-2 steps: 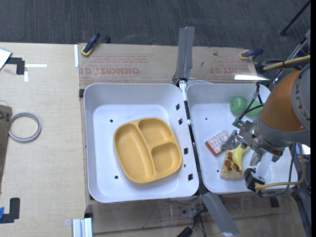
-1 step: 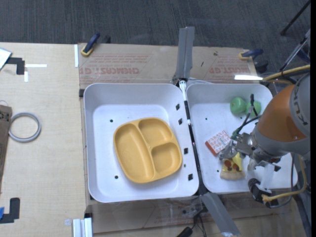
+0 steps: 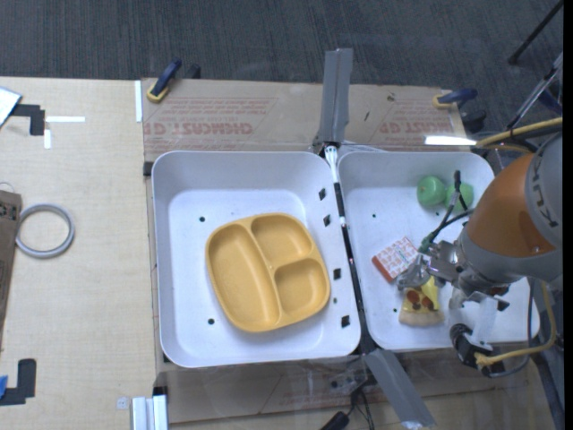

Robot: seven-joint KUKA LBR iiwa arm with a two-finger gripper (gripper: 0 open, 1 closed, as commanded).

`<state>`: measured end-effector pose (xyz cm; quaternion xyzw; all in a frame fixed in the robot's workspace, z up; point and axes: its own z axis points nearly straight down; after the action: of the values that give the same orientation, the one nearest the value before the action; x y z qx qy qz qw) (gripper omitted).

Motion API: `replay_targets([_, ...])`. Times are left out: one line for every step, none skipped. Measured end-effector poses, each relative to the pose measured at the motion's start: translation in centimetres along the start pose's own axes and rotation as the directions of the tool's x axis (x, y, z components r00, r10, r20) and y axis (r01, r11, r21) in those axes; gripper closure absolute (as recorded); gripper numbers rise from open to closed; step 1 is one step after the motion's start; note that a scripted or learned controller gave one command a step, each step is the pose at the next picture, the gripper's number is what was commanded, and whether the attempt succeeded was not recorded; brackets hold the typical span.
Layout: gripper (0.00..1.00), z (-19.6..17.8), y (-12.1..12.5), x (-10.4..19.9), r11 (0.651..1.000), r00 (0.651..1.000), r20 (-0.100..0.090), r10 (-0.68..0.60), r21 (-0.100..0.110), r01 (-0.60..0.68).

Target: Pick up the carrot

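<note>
My gripper is low in the right bin, among a small cluster of toy foods. Just left of it lies a red and white packet. A yellow piece and a pizza slice lie right under and in front of the gripper. A green toy rests near the bin's back wall. The grey and orange arm covers the right part of this bin, hiding whatever lies beneath it.
The left bin holds a yellow divided plate. A roll of tape lies on the bench at far left. Cables hang off the wrist at the right bin's front corner.
</note>
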<state>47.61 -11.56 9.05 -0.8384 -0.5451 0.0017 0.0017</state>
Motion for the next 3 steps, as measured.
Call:
replay_targets([0.00,0.0,-0.5,1.2,0.998,0.998,0.000,-0.062,0.001,0.062])
replay_targets([1.00,-0.9,-0.4,1.1,0.998,0.998,0.001,-0.060,0.000,0.060])
replay_targets([1.00,-11.3,5.1,1.5,0.954,0.954,0.002,-0.301,-0.002,0.301])
